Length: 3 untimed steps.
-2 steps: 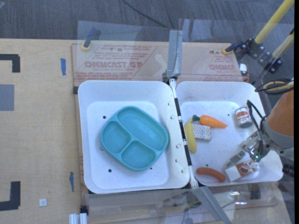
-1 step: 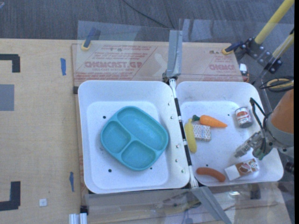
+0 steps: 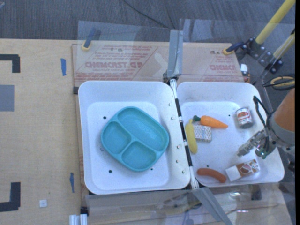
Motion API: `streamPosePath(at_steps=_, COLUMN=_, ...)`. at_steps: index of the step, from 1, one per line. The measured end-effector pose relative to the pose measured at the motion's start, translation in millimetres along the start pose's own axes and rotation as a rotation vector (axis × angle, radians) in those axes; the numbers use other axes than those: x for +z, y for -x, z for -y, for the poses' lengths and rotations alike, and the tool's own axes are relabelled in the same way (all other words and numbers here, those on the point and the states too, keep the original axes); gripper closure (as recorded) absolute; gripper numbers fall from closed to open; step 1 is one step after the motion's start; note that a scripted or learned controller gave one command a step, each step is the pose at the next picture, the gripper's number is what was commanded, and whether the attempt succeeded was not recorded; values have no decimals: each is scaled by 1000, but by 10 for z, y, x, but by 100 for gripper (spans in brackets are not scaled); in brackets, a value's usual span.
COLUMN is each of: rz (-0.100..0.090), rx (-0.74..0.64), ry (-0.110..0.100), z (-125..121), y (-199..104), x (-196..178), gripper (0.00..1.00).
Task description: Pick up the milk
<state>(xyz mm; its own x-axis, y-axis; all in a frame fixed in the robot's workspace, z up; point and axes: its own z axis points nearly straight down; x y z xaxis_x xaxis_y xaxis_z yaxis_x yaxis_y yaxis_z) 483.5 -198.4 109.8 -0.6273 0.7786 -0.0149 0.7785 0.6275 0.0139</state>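
Camera view shows my gripper (image 3: pixel 255 146) hovering low in the right bin (image 3: pixel 220 93), just above the milk carton (image 3: pixel 243 169), which lies flat near the bin's front right corner. I cannot tell whether the fingers are spread or pressed together. The milk is not yet held, so the whole grasp remains. I judge room tight: the bin wall sits just beside the carton, and a sausage (image 3: pixel 211 175) lies near its left.

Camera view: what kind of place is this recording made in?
Probably a robotics lab bench, not a kitchen: two shallow white plastic bins sit on a wooden board marked with black tape, holding toy food like a small orange carrot, under a grey arm's pincer.
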Motion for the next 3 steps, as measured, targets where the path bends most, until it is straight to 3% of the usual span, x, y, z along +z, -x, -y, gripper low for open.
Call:
streamPosePath(at_steps=1, rz=0, rx=0, ry=0, z=2, y=1, x=0, gripper=0)
streamPosePath(at_steps=2, rz=-6, rx=-404, ry=-4, z=-115, y=-135, x=211, gripper=0)
streamPosePath(at_steps=3, rz=-1, rx=-400, ry=0, z=-121, y=-116, x=92, gripper=100)
